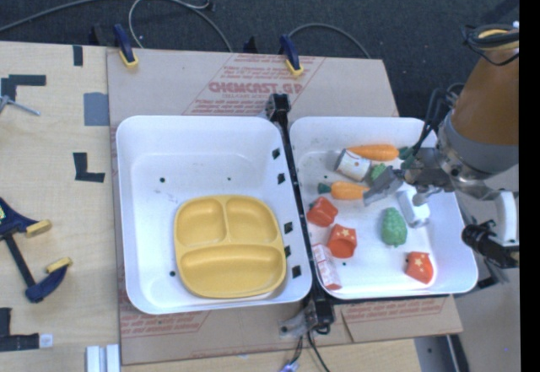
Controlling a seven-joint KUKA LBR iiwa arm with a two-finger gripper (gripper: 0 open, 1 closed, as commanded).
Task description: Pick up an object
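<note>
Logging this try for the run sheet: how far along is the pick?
Done: the gripper has reached into the right bin, low among the toys. In hand: nothing visibly held; the green toy and the carrot lie on the bin floor. Left: the grasp and lift. The yellow plate sits in the left bin.

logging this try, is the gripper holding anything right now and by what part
Cannot be told. The gripper sits low in the right bin near the green object, but nothing is visible between its fingers.
</note>
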